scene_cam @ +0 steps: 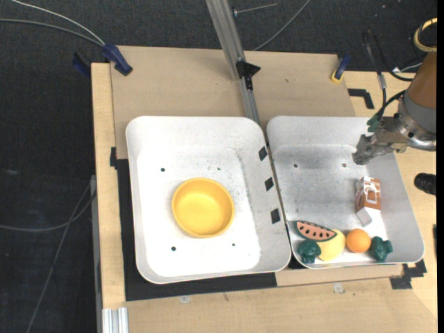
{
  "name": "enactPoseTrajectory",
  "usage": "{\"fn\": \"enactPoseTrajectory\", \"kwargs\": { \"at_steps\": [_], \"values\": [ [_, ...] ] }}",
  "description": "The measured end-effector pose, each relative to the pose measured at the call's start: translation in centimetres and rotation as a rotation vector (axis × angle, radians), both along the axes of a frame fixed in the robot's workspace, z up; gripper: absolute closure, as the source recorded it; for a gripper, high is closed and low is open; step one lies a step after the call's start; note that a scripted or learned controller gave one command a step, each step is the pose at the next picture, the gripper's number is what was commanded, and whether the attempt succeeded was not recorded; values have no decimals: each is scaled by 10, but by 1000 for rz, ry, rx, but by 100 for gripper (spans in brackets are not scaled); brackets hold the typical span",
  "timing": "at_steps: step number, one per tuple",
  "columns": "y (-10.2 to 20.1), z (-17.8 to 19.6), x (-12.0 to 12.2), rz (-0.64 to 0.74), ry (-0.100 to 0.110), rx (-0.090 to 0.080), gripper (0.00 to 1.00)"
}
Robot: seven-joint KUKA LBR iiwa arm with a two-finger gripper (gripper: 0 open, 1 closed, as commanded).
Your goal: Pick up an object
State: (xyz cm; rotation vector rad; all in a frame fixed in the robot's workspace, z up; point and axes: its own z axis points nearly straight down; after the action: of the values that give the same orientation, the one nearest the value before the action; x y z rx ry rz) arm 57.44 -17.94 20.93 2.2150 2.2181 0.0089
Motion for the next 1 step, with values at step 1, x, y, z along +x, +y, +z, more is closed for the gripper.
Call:
{"fn": "enactPoseTrajectory", "kwargs": {
  "at_steps": [1],
  "values": [
    [-4,63,-6,-1,0,0,100]
  ]
}}
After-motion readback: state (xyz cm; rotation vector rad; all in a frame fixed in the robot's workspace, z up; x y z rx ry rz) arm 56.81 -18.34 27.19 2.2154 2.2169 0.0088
